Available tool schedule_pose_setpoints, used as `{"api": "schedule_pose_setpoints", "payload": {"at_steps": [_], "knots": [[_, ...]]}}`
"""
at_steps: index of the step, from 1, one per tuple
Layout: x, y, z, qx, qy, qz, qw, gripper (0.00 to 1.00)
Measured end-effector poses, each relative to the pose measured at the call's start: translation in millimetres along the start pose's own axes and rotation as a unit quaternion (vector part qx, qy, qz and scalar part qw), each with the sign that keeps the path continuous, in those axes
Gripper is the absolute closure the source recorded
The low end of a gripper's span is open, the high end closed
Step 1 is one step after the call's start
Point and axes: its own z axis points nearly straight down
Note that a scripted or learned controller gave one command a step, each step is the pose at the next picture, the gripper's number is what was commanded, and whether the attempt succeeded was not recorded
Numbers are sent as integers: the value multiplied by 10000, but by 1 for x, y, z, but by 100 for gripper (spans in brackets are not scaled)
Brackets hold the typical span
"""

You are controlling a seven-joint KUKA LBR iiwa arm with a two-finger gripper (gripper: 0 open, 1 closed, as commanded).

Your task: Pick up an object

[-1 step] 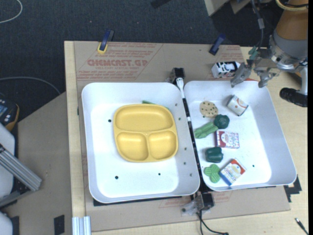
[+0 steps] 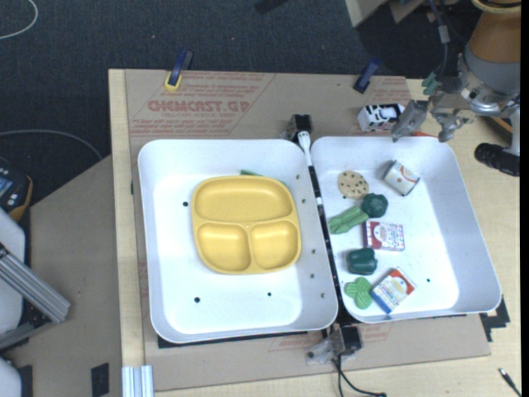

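The gripper [image 2: 428,124] hangs at the two o'clock part of the view, over the far rim of the right bin [image 2: 463,213], its two fingers spread apart with nothing between them. Just beside it at nine o'clock, outside the bin on the cardboard-covered bench [image 2: 207,106], sits a small black-and-white toy [image 2: 380,116].

Inside the right bin the objects crowd the left half. A small white carton [image 2: 401,177] lies nearest the gripper, toward the far rim. At its nine o'clock is a chocolate-chip cookie [image 2: 353,184]. Below these, a dark green round piece [image 2: 374,204] touches a lighter green pickle-shaped piece [image 2: 346,219]. A red-and-white packet [image 2: 384,236] lies mid-bin, a dark green block [image 2: 361,260] just under it, and a light green leafy piece [image 2: 358,290] touches a white, orange and blue carton [image 2: 392,289] near the near rim. The bin's right half, from three to five o'clock, is open white floor.

The left bin [image 2: 165,246] holds a yellow three-compartment plate [image 2: 246,223] in its middle, with bare floor along every wall. A sliver of green [image 2: 250,173] shows at the plate's far edge.
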Motion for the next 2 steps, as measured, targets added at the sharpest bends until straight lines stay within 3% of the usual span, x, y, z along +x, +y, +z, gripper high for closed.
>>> {"api": "schedule_pose_setpoints", "payload": {"at_steps": [2], "knots": [[0, 8, 88, 24, 4, -9, 10000, 0]]}}
